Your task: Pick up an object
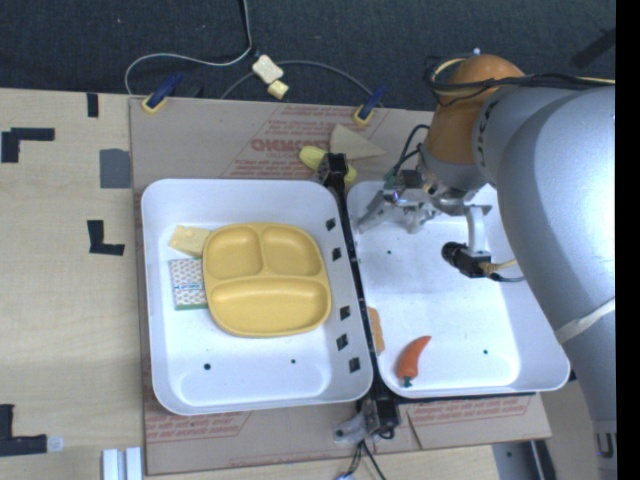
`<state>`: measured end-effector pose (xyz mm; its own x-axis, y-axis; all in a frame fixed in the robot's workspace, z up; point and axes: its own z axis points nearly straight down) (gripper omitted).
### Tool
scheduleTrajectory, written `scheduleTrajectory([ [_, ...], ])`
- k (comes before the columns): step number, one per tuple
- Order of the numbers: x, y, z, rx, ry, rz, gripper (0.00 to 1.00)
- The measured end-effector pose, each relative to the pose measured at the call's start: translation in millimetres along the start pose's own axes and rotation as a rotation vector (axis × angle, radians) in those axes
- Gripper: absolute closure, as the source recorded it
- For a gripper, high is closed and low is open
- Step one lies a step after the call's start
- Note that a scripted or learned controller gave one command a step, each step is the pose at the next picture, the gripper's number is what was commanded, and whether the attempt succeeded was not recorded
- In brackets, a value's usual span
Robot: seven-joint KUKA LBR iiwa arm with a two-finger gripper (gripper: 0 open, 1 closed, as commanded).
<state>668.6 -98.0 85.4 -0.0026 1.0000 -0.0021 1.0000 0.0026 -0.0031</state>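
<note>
Gripper (400, 206) sits at the right bin's (520, 368) top edge, well apart from the chili (412, 356); can't tell its state.

From my console I see the desk (60, 298), pale wood grain with black tape marks (100, 240) on its left part. A brown cardboard sheet (290, 133) (printed with red lettering) lies flat on it, held at its far edge by two blue-and-yellow clamps (160, 95). On the cardboard sit two shallow white bins side by side, the left bin (160, 368) and the right bin (535, 363), touching along a black-clipped seam. A white cable (200, 63) trails beyond the far edge.
</note>
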Motion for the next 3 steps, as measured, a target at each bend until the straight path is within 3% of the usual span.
scheduleTrajectory([
  [1,-70,0,-73,-0.010,-0.003,0.006,0.00],
  [2,-44,-80,2,-0.006,-0.001,0.003,0.00],
  [3,-79,-35,-75,-0.012,-0.002,0.001,0.00],
])
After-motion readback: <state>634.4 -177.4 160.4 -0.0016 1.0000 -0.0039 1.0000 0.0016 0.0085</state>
